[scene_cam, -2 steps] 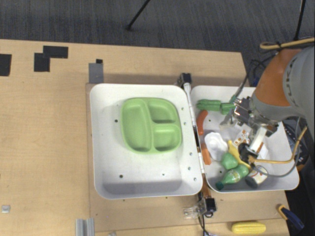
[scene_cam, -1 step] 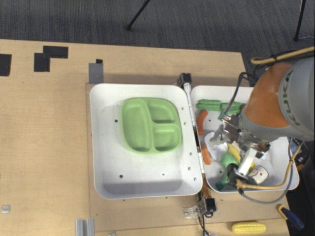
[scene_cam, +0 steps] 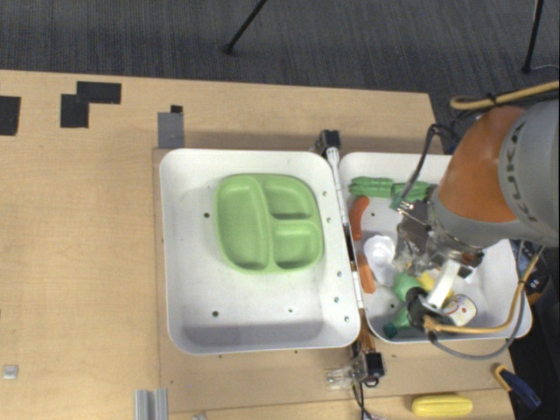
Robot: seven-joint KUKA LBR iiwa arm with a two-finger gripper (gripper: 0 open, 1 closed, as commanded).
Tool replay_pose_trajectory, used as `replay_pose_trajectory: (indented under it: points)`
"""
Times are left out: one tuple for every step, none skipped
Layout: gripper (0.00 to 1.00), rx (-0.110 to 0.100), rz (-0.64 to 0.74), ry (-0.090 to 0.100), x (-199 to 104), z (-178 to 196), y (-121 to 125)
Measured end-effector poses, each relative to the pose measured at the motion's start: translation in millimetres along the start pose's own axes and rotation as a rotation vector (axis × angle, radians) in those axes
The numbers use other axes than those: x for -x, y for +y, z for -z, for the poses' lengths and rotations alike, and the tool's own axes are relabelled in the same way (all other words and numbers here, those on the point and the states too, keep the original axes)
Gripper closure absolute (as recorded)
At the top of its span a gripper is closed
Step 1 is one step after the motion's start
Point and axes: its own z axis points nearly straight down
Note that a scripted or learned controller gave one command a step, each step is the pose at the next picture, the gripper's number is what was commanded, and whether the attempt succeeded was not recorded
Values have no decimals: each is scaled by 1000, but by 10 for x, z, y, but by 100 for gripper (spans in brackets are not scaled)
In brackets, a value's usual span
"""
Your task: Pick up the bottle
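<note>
Tool [scene_cam: 418, 274] over right bin [scene_cam: 507, 274] — cluttered, left bin [scene_cam: 188, 234] — green tray [scene_cam: 267, 222]

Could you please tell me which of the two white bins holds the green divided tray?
The left bin holds the green tray; the right bin holds small clutter instead, with the arm over it.

We see a bulky grey arm [scene_cam: 534, 173] with a broad orange band [scene_cam: 477, 178] above the wrist. Below it sits dark metal wrist hardware [scene_cam: 429, 243], with black and yellow cables [scene_cam: 464, 329] looping around.
</note>
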Motion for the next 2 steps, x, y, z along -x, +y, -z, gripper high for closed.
replay_pose_trajectory:
  points:
    - [0, 0, 0, 0, 0, -1, -1]
    - [0, -1, 11, -1, -91, -103, -67]
